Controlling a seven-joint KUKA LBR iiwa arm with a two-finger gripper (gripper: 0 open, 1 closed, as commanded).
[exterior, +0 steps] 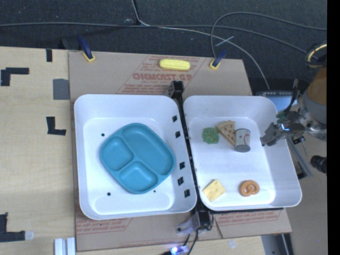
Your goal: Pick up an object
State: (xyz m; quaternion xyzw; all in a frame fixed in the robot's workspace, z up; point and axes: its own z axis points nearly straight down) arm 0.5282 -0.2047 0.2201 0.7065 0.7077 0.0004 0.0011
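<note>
From my feed, L to R: bench top w/ black tape marks at far left, then the cardboard sheet (154,76) under both bins, clipped at the back w/ two blue-and-yellow clamps. A yellow corn-like piece (174,64) lies on the cardboard behind the bins, approx. over the seam. Left bin (85,110) holds one thing, a blue divided plate (137,157) w/ three compartments, sitting flat near the middle. Right bin (276,195) has five small items: green broccoli-like piece (210,135) at upper middle, an orange-tan wedge (227,132) touching it on the right, a small grey can (242,140) on its side just beside the wedge. Nearer the front: yellow cheese-like block (213,190) and, apart to its right, a brown pretzel (248,188). Gripper (268,136) sits at the right bin's right rim, near the can but not touching it. I see nothing in it; can't tell how far the jaws are apart, too dark and small. Arm (319,102) comes in from the right edge.
</note>
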